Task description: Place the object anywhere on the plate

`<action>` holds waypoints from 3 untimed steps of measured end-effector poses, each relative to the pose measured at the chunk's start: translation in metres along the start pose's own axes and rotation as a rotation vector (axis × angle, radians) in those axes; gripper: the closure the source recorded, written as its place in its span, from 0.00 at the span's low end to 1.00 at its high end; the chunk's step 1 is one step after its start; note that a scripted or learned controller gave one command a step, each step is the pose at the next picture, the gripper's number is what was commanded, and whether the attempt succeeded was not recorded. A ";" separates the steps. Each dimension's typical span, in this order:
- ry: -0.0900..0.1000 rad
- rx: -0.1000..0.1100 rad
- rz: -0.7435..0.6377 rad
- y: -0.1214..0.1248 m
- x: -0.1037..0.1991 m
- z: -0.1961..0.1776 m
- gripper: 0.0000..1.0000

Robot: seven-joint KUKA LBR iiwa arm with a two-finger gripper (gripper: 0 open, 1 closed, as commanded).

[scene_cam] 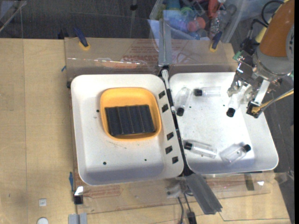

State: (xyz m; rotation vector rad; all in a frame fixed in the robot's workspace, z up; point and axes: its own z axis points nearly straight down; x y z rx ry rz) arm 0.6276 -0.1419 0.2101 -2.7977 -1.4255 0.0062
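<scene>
An orange plate (106,98) lies in the left bin (88,157), with a black ridged block (129,119) resting on it. Several clear vials with black caps lie in the right bin (261,160): one by the divider (181,98), one at the back (208,92), and two at the front (201,148) (235,152). My gripper (243,107) hangs over the right bin's back right part, open, with nothing visibly between its fingers. A black cap (230,112) lies just below its left finger.
A raised divider with black tabs (169,120) separates the two bins. Behind the bench stands a clear tub of colourful toys (201,6). Blue clamps (83,42) hold the back rail.
</scene>
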 end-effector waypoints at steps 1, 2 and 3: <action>0.001 -0.005 -0.153 0.041 0.002 -0.018 1.00; 0.001 -0.005 -0.154 0.040 0.002 -0.018 0.00; 0.001 -0.006 -0.211 0.061 -0.017 -0.011 0.00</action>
